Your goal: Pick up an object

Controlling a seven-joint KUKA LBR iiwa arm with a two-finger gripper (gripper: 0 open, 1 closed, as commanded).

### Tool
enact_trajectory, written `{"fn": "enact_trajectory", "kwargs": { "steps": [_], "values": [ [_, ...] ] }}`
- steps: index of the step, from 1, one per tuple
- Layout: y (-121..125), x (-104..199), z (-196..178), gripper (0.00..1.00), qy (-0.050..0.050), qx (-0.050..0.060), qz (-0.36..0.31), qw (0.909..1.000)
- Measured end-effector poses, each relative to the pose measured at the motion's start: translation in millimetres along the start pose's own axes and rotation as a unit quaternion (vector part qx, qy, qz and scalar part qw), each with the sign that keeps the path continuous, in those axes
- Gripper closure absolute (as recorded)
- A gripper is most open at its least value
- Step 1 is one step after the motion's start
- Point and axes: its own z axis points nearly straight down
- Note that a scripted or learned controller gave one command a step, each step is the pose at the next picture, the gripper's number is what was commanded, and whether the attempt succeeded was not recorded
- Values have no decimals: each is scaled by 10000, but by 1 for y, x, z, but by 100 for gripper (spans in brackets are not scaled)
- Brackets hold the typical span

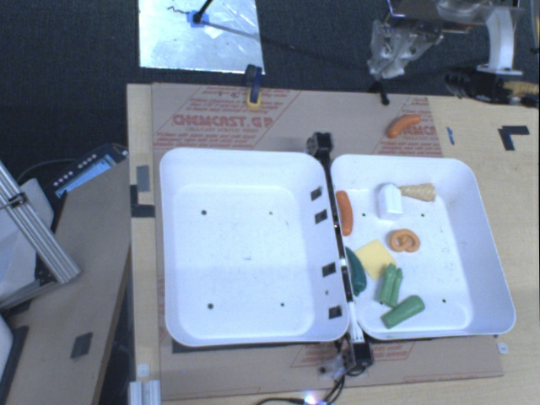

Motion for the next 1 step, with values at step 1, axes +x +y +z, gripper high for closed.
{"fn": "enact_trajectory", "kwargs": {
  "steps": [1],
  "values": [
    [39,-19,-44,100,-5,-12,6,10000]
  ]
}}
